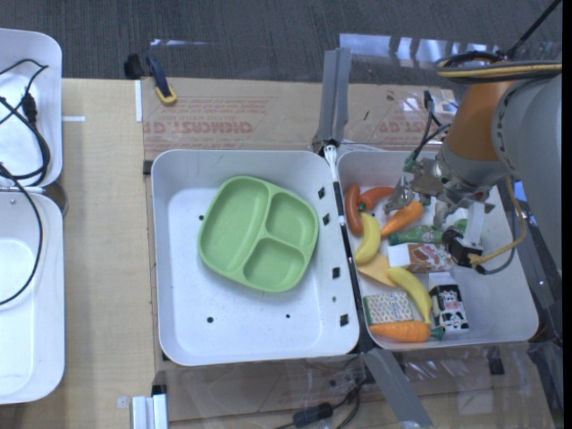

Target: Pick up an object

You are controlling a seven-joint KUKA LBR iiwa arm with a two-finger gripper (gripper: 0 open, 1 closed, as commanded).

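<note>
- The brown cardboard (268,114) behind the bins has red letters on it. They look backwards and upside down, so I cannot read the words.
- A small black and white box (450,308) lies in the right bin (509,302). It has a picture on it, too small to read.
- A little packet (431,257) with red and white on it sits in the middle of the right bin. Its writing is too small to tell.
- The left bin (179,266) holds a green plate (259,232) with three parts.
- The right bin holds play food. A carrot (402,217) lies near the top, just under the gripper (413,192).
- A red pepper (355,209) is by the left wall. A yellow banana (369,238) lies next to it.
- Another banana (411,290) lies lower down. A cracker square (389,308) and a second carrot (399,332) are at the bottom.
- Something green (416,235) peeks out under the top carrot. I cannot tell what it is.
- The gripper hangs over the top of the right bin, close to the carrot. Whether it touches the carrot is hard to see.
- The arm (500,123) is big and grey with an orange band. It is cut off at the right side.
- Black wires (27,141) lie on a white thing (27,347) at the far left. That white thing is cut off too.
- A blue and yellow tool (161,80) lies at the back of the bench.
</note>
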